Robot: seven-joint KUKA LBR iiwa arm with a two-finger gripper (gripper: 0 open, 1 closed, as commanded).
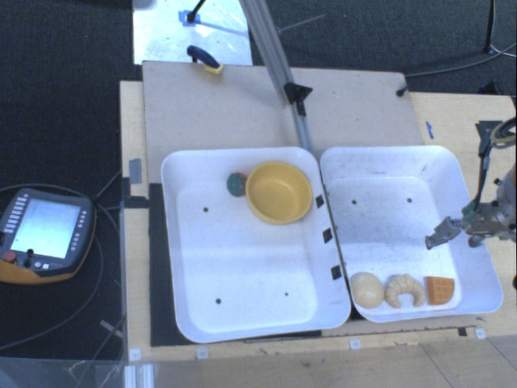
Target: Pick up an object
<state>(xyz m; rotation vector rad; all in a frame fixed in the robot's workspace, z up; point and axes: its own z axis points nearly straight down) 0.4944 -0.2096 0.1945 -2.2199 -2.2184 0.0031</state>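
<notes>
The gripper (443,234) hung over the right side of the right bin (388,162), reaching in from the edge of the bench (266,103). From where I stood it carried nothing, and I could not tell how the pincer was set; the tip was too small and blurred to read.

The likeliest things to pick lay in a row along the near wall of that same bin: a pale round bread roll (366,289), a croissant (405,290) beside it, and an orange-brown block (439,289), perhaps a slice of toast, at the right end. They sat close together and tight against the bin's lower rim, as if they had slid or been dropped there. The gripper was above and a little behind the block, apart from all three.

In the left bin (242,297) a yellow bowl (279,192) rested near the far right corner with a small dark green object (236,184) touching its left side. I judged these a longer reach.

The middle of the right bin was bare, so there seemed ample room to come down from the far side. The trouble, I thought, would be the wall: with the three pieces crowded against it and each other, one finger would have little space to slip in, and the block in the corner looked the tightest.
</notes>
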